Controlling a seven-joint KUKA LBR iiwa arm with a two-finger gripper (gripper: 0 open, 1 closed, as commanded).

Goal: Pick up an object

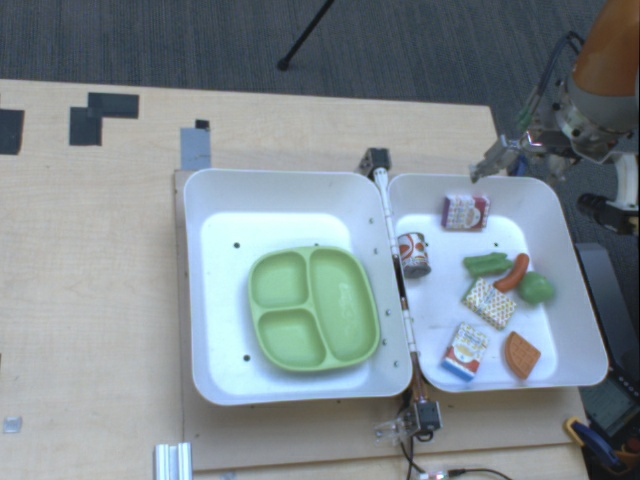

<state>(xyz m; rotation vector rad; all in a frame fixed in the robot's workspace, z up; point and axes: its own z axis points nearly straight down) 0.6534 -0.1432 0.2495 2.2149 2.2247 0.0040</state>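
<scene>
Two white bins side by side on the desk (90, 298), touching along their inner rims. Left bin (195, 268): one green plate (314, 308) with three compartments, lying flat near the middle. Right bin (572, 258): eight small things, all loose on the floor.

- Pink carton (465, 211) at the far end, on its own.
- Can (413, 254) on its side, tight against the inner wall.
- Green pod (486, 264), red sausage (512, 273) and green ball (537, 288) bunched at mid-bin, sausage touching both neighbours.
- Checked packet (490, 303) just below that bunch, tilted, touching or nearly touching the pod.
- Red-and-blue carton (465, 351) nearer the front, beside an orange biscuit (521, 355); the two close but apart.

Arm (610, 58) entering from the upper right, orange band at the edge of view. Jaws over the far right corner of the right bin, about level with its rim, clear of everything inside; closest to the pink carton, yet apart from it. Wide or narrow: cannot tell, too small and cluttered with cables. Nothing seen held.

Several dark tape patches (100, 116) on the far left of the desk. Black rod (315, 18) slanting across the grey floor beyond.
</scene>
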